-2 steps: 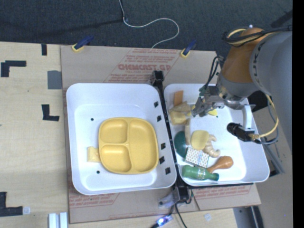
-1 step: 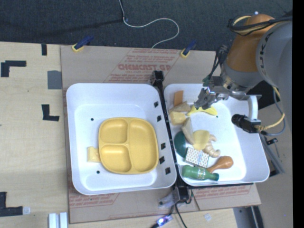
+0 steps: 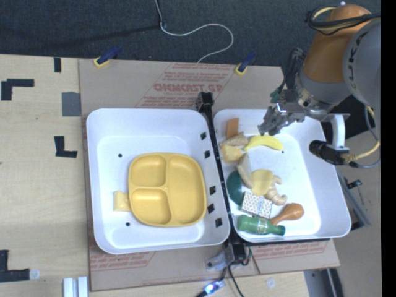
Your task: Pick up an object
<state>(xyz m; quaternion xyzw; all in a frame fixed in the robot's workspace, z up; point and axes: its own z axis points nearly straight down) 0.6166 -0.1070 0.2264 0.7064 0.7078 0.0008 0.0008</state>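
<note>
Lying nearest the camera, at the front edge of the right bin (image 3: 322, 228), a green bottle (image 3: 260, 226) is resting on its side, with an orange drumstick-shaped toy (image 3: 288, 213) just behind it and a checkered white block (image 3: 256, 204) beside that. Further back, a dark green piece (image 3: 235, 187), a pale yellow lump (image 3: 262, 181), a beige item (image 3: 233, 150) and an orange block (image 3: 232, 127) are crowding the bin's left half. The left bin (image 3: 105, 159) is holding a yellow divided plate (image 3: 167, 188).

The gripper (image 3: 272, 122) is hanging over the rear of the right bin, directly above a yellow banana (image 3: 265, 143), its tips near the fruit; whether they are touching it, and whether they are spread or closed, I cannot tell. Nothing is visibly caught between them.

The banana is looking like the likely target. For a clean pick, the gripper should be straddling the banana across its narrow width, descending straight, and closing only once both tips are flanking it, avoiding the neighbouring beige item.
</note>
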